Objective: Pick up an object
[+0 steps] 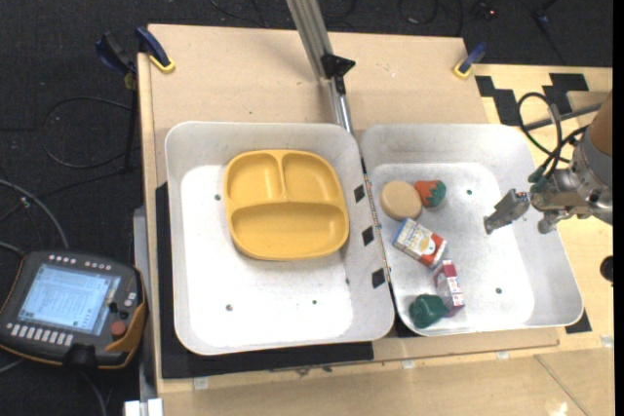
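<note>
One handheld pendant (70,307) sits at lower left, off the table (244,78). Two white bins: the left bin (195,239) holds one yellow divided plate (287,204). The right bin (517,258) holds five objects at centre frame: one tan round piece (400,199), one red-and-green item (431,193), one small carton (419,242), one red-white packet (449,284), one dark green lump (427,310), its form unclear. One end effector (526,209) at right, fingers apart, gripping nothing; arm cut off by frame edge.
</note>
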Tool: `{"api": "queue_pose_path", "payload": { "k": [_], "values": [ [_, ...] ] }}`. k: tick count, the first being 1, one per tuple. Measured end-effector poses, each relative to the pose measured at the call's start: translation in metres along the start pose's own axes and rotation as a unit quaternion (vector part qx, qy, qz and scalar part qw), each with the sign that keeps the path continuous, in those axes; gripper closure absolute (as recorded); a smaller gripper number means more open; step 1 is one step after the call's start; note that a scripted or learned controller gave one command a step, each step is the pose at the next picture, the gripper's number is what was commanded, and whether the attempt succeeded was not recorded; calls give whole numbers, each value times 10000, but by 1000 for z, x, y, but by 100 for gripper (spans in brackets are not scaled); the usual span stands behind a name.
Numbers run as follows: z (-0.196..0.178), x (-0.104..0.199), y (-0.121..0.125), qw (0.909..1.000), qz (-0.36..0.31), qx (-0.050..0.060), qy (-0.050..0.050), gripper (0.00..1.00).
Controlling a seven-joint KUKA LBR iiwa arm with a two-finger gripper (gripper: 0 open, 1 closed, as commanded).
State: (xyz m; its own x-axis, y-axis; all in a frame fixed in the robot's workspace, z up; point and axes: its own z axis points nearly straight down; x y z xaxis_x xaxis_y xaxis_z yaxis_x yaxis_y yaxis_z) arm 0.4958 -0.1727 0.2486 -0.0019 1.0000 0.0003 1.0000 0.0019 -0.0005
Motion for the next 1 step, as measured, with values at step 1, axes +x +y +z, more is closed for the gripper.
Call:
{"api": "queue_pose_path", "payload": {
  "k": [1],
  "values": [
    [0,0,0,10000,4,-3,-2,0]
  ]
}}
